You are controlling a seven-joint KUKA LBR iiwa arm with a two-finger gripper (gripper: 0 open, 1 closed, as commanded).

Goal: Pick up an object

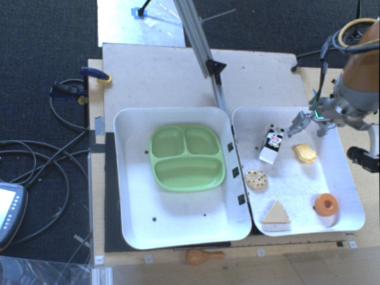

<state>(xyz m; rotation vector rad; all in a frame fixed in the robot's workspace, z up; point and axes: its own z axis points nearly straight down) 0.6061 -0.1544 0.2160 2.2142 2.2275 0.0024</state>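
Item, my gripper (pixel 311 123): poised over the far right part of the right bin (pixel 347 177), fingers spread apart, nothing between them. One finger points toward the middle of the bin, the other hangs nearer the right wall.

Item, the right bin's contents, any of which would serve the task:
- small yellow piece (pixel 305 153), just below my fingers and the nearest candidate.
- little carton (pixel 272 145), white with a black top, lying tilted, to the left of the yellow piece and apart from it.
- cookie (pixel 256 180), round and speckled, close to the divide between the bins.
- sandwich wedge (pixel 276 213), tan and triangular, by the near rim.
- orange ring (pixel 326 205), near the bin's near right corner.

Item, the left bin (pixel 133 177): holds a green tray (pixel 186 158) with three compartments, lying flat in the middle.

Item, a brown pear-shaped thing (pixel 205 255): on the bench outside the bins, beyond the near rims.

Step in hand, as I judge it: the approach. Nothing is picked; I am hovering open above the bin with no target contacted.

Next move, as I judge it: settle on the yellow piece, centre my fingers either side of it, go down until they straddle it, then close. It looks low and rounded, so a shallow descent risks closing on air.
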